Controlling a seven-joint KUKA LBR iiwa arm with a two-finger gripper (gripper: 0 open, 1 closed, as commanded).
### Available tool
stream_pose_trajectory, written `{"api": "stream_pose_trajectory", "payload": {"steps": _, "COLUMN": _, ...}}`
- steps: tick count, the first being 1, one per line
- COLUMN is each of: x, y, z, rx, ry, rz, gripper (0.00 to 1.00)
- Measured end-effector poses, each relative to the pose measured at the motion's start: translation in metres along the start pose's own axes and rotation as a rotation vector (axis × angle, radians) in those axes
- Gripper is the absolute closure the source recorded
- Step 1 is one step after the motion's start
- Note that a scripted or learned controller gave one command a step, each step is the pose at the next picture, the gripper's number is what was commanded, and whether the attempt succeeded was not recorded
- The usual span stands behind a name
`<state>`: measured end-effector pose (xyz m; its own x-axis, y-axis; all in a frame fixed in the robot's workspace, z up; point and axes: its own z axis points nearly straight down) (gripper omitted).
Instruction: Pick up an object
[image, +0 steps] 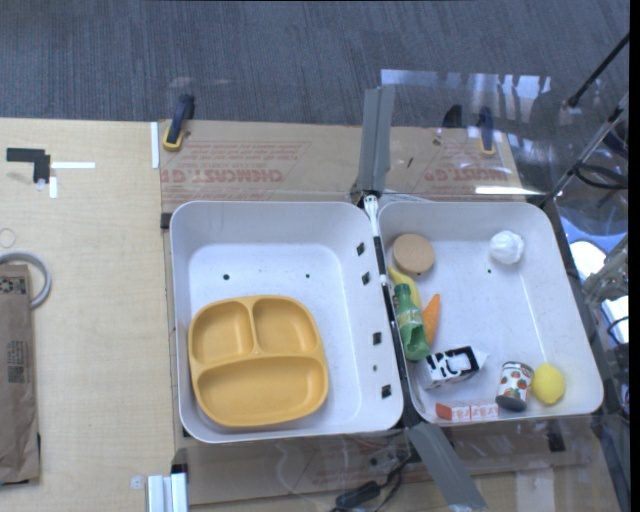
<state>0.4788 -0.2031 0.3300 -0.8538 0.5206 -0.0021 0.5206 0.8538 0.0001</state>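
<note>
Several to choose from in the right bin (480, 208), so go for the white ball (507, 246) lying alone near that bin's far right corner, dropping straight down, and skip the lemon (548, 383) touching the small can (514, 386) at its near right corner.

Wooden bench (90, 300) with two white bins, left bin (200, 240) and right bin (560, 300), side by side.

Not much robot body to read. At the right edge there's a sliver of pale grey hardware (617, 292), blurred and cut off by the border, with bluish-white glare on it. Can't make out shape, screws or markings. Thin black cables (601, 68) run diagonally at top right; can't tell if they're the arm's.
</note>
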Motion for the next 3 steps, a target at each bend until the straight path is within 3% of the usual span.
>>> {"api": "stream_pose_trajectory", "payload": {"steps": 1, "x": -0.008, "y": -0.012, "z": -0.112, "rx": 0.0, "ry": -0.002, "rz": -0.008, "gripper": 1.0}}
{"api": "stream_pose_trajectory", "payload": {"steps": 2, "x": 0.009, "y": 0.014, "z": 0.066, "rx": 0.0, "ry": 0.001, "rz": -0.177, "gripper": 1.0}}
{"api": "stream_pose_trajectory", "payload": {"steps": 3, "x": 0.043, "y": 0.072, "z": -0.029, "rx": -0.001, "ry": -0.002, "rz": -0.325, "gripper": 1.0}}
